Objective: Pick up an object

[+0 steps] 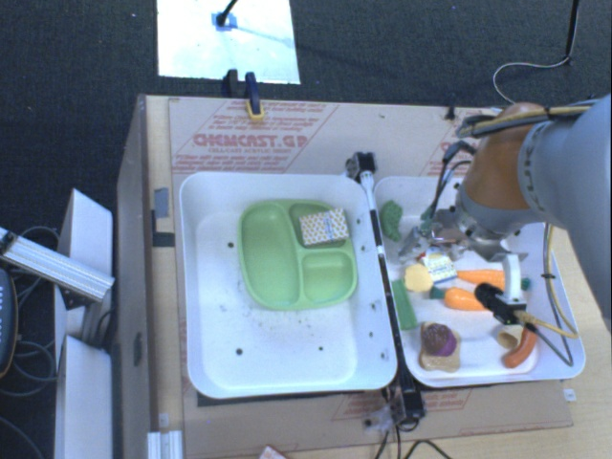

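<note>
Two white bins (220, 352) sit side by side on the bench. Over the right bin the gripper (442, 242) hangs low, just above a yellow toy (418, 277) beside two carrots (464, 299). Whether its grip is apart or closed, I cannot tell. One sausage (519, 350) lies near right; one green tray (287, 256) holds one sponge (323, 226) on the left.

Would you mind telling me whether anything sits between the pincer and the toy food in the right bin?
Nothing visible does. The pincer hangs directly over the pale yellow lemon-shaped toy in the right-hand shallow white bin, with two orange toy carrots just beside it.
</note>
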Action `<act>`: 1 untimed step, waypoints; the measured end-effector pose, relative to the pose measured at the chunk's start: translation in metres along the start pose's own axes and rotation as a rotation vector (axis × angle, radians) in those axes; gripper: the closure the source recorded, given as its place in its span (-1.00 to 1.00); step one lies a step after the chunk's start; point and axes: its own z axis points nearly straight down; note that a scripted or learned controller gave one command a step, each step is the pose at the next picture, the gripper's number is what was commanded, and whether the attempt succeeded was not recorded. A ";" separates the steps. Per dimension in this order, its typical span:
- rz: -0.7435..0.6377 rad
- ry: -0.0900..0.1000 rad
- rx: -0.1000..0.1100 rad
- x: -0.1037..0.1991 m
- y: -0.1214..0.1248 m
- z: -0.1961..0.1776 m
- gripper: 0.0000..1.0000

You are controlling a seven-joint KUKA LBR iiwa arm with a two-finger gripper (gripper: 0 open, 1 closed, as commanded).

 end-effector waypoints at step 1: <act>0.000 0.000 -0.003 0.000 0.001 -0.011 1.00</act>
